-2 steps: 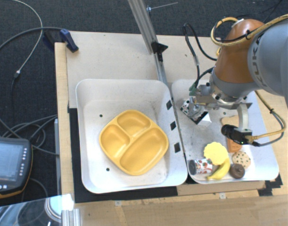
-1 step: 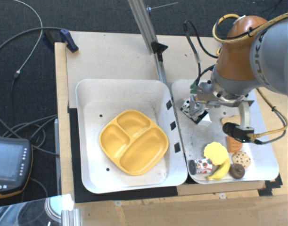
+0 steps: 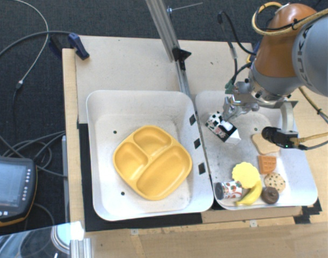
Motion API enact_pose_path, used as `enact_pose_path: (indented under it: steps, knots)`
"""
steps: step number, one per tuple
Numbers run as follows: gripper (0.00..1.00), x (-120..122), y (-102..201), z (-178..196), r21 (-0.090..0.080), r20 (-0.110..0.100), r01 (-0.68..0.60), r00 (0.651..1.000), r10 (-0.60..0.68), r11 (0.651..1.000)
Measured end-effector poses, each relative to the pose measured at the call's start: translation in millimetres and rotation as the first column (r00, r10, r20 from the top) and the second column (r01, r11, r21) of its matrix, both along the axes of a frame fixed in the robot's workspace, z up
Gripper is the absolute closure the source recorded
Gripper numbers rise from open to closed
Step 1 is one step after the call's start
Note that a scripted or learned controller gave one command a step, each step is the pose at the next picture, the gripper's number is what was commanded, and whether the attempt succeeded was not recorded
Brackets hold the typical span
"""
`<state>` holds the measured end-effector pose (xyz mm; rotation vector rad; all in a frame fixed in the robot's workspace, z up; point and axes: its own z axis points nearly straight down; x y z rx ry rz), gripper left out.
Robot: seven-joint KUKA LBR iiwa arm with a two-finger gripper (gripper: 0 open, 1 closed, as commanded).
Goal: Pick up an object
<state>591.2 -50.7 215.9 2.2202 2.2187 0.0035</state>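
Your gripper (image 3: 234, 102) sits in the upper right of the frame, low over the top end of the right bin (image 3: 308, 190), and you cannot tell from here how it is set or whether it has anything. Just below and left of it lies a small black and white box (image 3: 223, 128), close to the bin's left wall. That looks like the nearest thing to grab. It lies tilted, so a grab could slip off a corner and push it against the wall. A black cable plug (image 3: 277, 136) hangs just right of the box and could bump things on the way down. Lower in the same bin is a crowd: a tan slice (image 3: 262, 143), an orange cracker (image 3: 267, 163), a cookie (image 3: 274, 181), a brown donut (image 3: 269, 195), a yellow banana (image 3: 248, 180) and a small can (image 3: 229, 190). They touch each other, so a grab there could catch two or none. The yellow plate (image 3: 152, 162) in the left bin (image 3: 99, 104) is wide and flat, hard to pinch.
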Motion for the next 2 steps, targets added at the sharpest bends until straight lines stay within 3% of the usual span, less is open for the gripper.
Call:
enact_pose_path:
  steps: [1, 2]
  knots:
    - [1.00, -29, 18, -25, 0.002, -0.010, -0.001, 1.000, 0.001, 1.000]
    - [1.00, -9, 2, -23, 0.000, -0.002, 0.000, 1.000, 0.000, 1.000]
